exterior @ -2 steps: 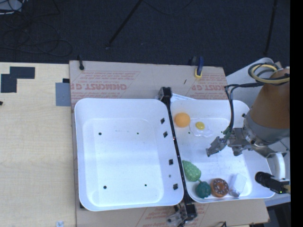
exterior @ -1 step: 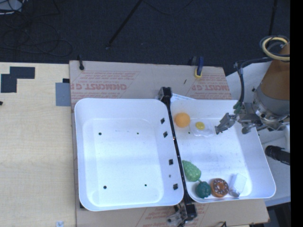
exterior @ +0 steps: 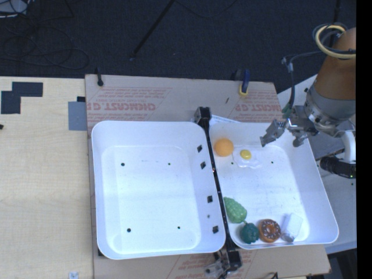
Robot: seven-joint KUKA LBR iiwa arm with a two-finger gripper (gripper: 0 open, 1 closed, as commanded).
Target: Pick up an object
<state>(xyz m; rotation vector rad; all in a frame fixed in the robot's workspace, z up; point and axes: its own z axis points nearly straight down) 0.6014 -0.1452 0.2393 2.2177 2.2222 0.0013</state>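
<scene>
Light wooden counter (exterior: pixel 40 173) carried a brown cardboard sheet (exterior: pixel 174 97) with red print, two shallow white plastic bins on top, side by side. A grey square patch (exterior: pixel 76 115) and a dark stepped patch (exterior: pixel 20 96) sat on the wood near the counter's left-rear area.

Left white bin (exterior: pixel 102 156): bare floor with a few small dark dots. A black divider strip (exterior: pixel 210 185) ran between the bins, front to back.

Right white bin (exterior: pixel 325 214): round orange ball (exterior: pixel 224 147) in the rear-left corner, just beside the divider. Small fried-egg toy with a yellow yolk (exterior: pixel 246 156) just right of the ball, apart from it. At the front edge, a row: green bumpy leaf-shaped toy (exterior: pixel 235 209) near the divider, dark teal round lump (exterior: pixel 250 233) just in front of it, brown sprinkled doughnut (exterior: pixel 269 230) touching or nearly touching the lump, then a pale white block (exterior: pixel 293 224) at the front-right corner.

A blue-and-yellow clamp (exterior: pixel 244 85) gripped the cardboard's rear edge.

Grey arm with an orange band (exterior: pixel 337 68) came in over the right bin's rear-right corner. The tool (exterior: pixel 285 131) hung above that rear rim, fingers spread, released, nothing between them. Well apart from every object; nearest was the egg toy.
</scene>
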